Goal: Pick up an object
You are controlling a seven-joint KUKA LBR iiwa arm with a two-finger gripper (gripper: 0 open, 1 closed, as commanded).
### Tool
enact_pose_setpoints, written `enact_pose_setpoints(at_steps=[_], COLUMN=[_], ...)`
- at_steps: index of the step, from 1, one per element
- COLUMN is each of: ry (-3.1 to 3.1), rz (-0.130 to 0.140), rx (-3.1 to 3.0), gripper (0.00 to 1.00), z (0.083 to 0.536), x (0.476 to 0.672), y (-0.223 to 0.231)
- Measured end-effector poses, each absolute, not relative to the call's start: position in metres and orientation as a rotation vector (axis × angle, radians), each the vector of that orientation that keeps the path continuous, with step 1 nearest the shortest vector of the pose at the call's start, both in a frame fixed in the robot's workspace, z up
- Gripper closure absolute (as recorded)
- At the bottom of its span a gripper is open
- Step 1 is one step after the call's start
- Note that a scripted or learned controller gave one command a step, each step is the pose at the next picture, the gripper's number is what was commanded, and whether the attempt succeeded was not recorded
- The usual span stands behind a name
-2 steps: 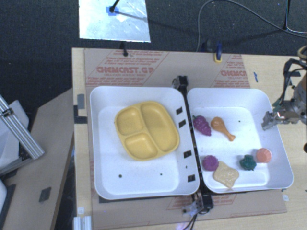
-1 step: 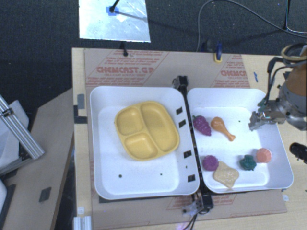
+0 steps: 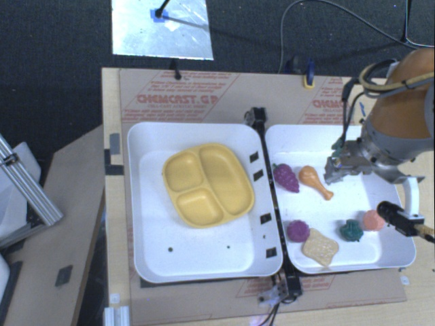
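My gripper (image 3: 336, 172) hangs over the middle of the right bin (image 3: 401, 253), just right of an orange toy drumstick (image 3: 315, 181). A dark purple grape bunch (image 3: 285, 178) lies left of the drumstick. Along the bin's front lie a smaller purple piece (image 3: 298, 231), a beige slice of toast (image 3: 320, 247), a teal piece (image 3: 351, 230) and a pink-orange piece (image 3: 372, 220). Nothing is seen held by the gripper.
The left bin (image 3: 153, 250) holds a yellow three-compartment plate (image 3: 207, 184). A black divider with clips (image 3: 267, 195) runs between the bins. The grey and orange arm (image 3: 402, 114) covers the right bin's back right corner. A black part (image 3: 397, 217) sticks out near the pink-orange piece.
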State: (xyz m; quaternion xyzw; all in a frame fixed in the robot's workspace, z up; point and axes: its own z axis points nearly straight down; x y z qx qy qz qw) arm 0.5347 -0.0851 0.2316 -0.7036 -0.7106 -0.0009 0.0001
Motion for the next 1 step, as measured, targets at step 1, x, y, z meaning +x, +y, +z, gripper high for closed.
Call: enact_pose_setpoints(at_steps=[1], ry=[-2.232], rz=[-0.002], rx=[-2.209], gripper=[1.00], z=[0.2227], x=[0.5267], y=[-0.0323])
